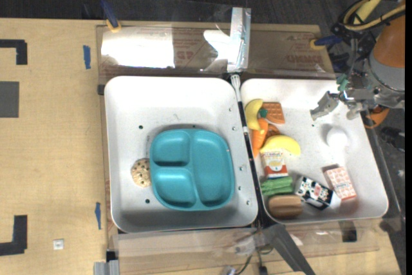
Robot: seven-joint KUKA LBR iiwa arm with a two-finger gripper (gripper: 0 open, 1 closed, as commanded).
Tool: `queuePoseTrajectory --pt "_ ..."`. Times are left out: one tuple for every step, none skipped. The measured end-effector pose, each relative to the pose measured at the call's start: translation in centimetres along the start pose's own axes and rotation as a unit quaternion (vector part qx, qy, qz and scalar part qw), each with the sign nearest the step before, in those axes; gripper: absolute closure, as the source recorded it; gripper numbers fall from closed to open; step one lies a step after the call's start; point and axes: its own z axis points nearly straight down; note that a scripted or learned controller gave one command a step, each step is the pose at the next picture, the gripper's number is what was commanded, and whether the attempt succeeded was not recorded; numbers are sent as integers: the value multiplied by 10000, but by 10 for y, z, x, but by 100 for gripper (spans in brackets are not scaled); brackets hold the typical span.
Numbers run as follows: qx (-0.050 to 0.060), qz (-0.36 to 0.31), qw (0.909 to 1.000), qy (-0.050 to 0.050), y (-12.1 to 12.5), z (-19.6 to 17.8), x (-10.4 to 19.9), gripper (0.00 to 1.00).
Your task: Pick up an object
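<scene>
The surface (45, 138) carries two shallow white bins side by side, which keeps loose items fenced within the arm's reach. The left bin (122, 100) holds a teal divided tray (191, 168) near its middle, with a cookie (141, 172) touching the tray's left edge.

The right bin (302, 92) holds the candidates for picking. Most crowd against its left wall: a banana (252, 111), a waffle-like piece (274, 113), a carrot (257, 136), a lemon-yellow piece (283, 145), a small printed carton (275, 164), green beans (277, 187) and a bread roll (285, 205). A black-and-white box (315, 192) and a pink carton (340, 181) lie apart nearer the front, so they look easier to reach.

The hand (339, 102) hangs over the bin's upper right with nothing between its fingers; how wide they stand I cannot tell.
</scene>
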Motion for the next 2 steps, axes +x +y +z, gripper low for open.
queuePoseTrajectory --pt "-31 -2294 9733 -14 -18 105 36 0" --pt "-33 -3378 9412 -23 -8 113 32 0"
